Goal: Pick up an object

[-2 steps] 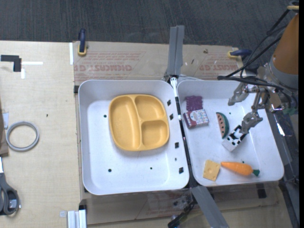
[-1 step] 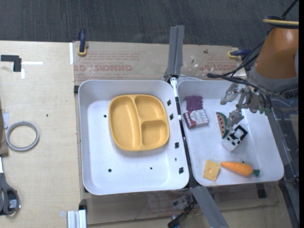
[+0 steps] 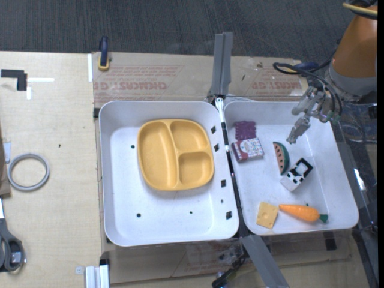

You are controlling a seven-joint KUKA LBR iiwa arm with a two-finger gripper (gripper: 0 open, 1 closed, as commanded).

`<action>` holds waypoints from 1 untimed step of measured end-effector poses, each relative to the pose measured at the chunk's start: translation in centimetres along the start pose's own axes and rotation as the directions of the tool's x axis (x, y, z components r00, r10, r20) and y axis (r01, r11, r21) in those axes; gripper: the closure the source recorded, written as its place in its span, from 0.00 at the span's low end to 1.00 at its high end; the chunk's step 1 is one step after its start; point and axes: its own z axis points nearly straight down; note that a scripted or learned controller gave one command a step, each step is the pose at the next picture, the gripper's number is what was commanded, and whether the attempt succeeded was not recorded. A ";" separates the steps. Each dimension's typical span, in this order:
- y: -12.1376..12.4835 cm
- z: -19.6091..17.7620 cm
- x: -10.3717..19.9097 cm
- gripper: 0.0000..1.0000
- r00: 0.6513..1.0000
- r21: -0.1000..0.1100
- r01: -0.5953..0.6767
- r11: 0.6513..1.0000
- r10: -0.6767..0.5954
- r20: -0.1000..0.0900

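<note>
The worktop (image 3: 48, 221) carries two white bins side by side. The left bin (image 3: 120, 221) holds a yellow divided plate (image 3: 176, 155), lying flat near its middle. The right bin (image 3: 336, 161) holds the small things: a purple piece (image 3: 245, 129) near the back, a small box (image 3: 248, 149) touching its front edge, a watermelon slice (image 3: 281, 157) standing on its edge to the right of the box, a black-and-white block (image 3: 297, 174) just beside the slice, an orange carrot (image 3: 302, 213) near the front wall, and a yellow cheese wedge (image 3: 267, 215) just left of the carrot.

The arm (image 3: 359, 47) reaches in from the right. Its gripper (image 3: 300, 122) hangs over the right bin's back right part, above the slice and apart from it, the fingers (image 3: 296, 132) spread with nothing between them.

A grey ring (image 3: 27, 171) lies on the worktop, well left of the bins.
</note>
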 end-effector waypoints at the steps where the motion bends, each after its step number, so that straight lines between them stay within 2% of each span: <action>1: 3.7 8.4 4.7 0.00 0.954 0.002 -0.299 0.954 0.299 -0.004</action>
